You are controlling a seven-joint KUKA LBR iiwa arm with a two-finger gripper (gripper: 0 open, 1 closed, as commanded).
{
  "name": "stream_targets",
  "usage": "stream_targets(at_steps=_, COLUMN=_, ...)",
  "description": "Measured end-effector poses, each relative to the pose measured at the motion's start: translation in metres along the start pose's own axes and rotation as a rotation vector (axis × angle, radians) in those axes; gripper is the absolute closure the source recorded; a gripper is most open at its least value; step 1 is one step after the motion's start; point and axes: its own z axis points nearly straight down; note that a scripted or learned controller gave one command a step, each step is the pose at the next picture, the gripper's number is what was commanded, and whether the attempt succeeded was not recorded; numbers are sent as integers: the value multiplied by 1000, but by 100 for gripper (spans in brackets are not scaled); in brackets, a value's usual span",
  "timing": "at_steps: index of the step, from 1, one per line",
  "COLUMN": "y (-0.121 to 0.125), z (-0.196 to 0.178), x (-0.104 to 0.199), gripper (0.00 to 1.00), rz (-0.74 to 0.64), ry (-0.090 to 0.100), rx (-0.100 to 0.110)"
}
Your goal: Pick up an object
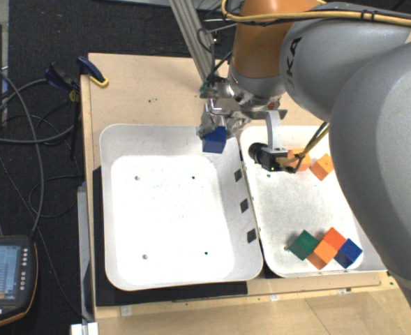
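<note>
My gripper (214,132) hangs over the far right corner of the left bin (170,208), shut on a blue block (214,141) that shows between its fingers, clear of the bin floor. In the right bin (310,208) an orange block (322,167) lies at the far side. A green block (304,245), an orange block (326,248) and a blue block (348,252) sit together near that bin's front edge.
The arm's big grey body covers the right bin's right side. Clamps and cables lie off the bench's far left corner (86,72). A tablet (6,278) sits at the lower left, off the bench.
</note>
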Motion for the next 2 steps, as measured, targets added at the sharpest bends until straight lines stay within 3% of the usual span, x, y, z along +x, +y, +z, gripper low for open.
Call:
stream_targets(at_steps=1, y=15, z=-11, x=5, gripper=100, rz=-2, ry=0, rx=-5)
stream_targets(at_steps=2, y=15, z=-10, x=5, gripper=0, rz=-1, ry=-1, rx=-3)
